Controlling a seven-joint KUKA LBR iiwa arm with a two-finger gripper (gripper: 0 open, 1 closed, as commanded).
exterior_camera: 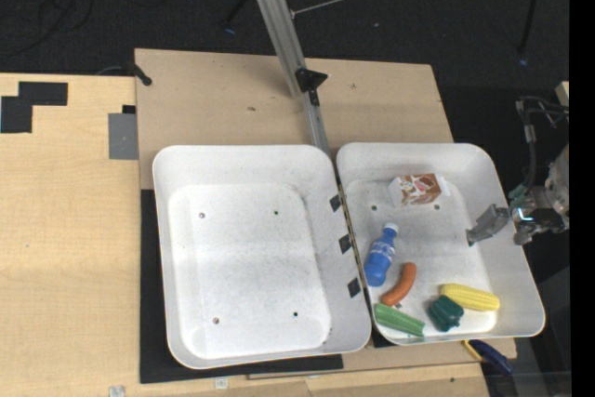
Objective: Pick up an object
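- Pick is not yet done: every candidate is still lying in the right bin, nothing is being carried.
- Blue bottle, orange sausage-shaped toy, yellow corn, green block, green pod and a red-and-white packet are resting on the bin floor.
- Claw is hanging at the bin's right rim, touching none of them; I cannot tell its opening.
- Remaining: descend, grip, lift.

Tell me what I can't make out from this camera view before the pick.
- Gripper: small and dark at the right bin's rim; finger state unreadable.
- Arm: cut off by the right edge.
- Packet: label too small to read.
- Green block: partly hidden by the corn.
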